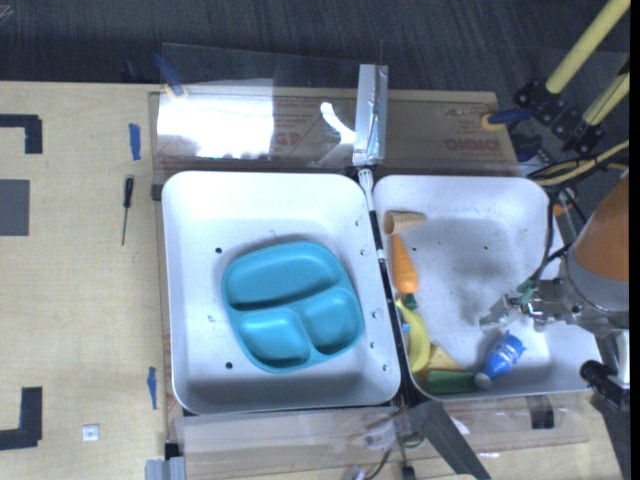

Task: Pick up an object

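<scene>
Blue bottle point(503, 355) lying near right bin's point(470, 193) front edge; gripper point(515, 303) poised just above, nothing seen held, opening cannot be told. Descent to be centred across bottle, clear of green vegetable point(450, 379).

A wooden bench point(70, 298) carries two shallow white bins side by side. The left bin point(190, 218) holds a blue three-compartment tray point(290, 303), lying near the bin's middle. A clear plastic sheet point(260, 118) stands along the bins' far edge, catching glare. A screwdriver point(126, 208) lies on the bench near the left bin's far left corner. Black corner marks point(25, 133) sit by the bench's left edge.
</scene>
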`<state>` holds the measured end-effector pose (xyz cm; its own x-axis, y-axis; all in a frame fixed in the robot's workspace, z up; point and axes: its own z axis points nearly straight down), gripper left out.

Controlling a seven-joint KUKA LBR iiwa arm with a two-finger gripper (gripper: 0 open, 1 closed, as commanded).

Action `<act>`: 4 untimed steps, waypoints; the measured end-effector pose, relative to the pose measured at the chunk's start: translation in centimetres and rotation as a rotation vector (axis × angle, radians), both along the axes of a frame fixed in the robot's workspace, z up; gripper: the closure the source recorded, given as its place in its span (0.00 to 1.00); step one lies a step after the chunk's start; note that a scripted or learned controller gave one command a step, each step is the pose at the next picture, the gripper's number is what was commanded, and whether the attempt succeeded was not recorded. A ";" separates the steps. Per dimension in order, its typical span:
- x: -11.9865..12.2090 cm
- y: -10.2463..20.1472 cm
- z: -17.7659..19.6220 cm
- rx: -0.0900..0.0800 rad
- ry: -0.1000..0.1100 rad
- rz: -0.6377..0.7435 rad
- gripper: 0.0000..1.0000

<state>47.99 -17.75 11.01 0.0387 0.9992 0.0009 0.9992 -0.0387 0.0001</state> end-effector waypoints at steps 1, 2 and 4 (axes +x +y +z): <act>0.0 0.6 -2.3 -0.001 -0.003 -0.008 0.00; 0.1 0.4 -2.3 0.000 -0.005 -0.021 0.00; 0.1 1.8 -2.3 -0.002 -0.005 0.175 0.00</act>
<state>48.10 -15.98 8.74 -0.1357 0.9907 -0.0014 0.9907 0.1357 0.0052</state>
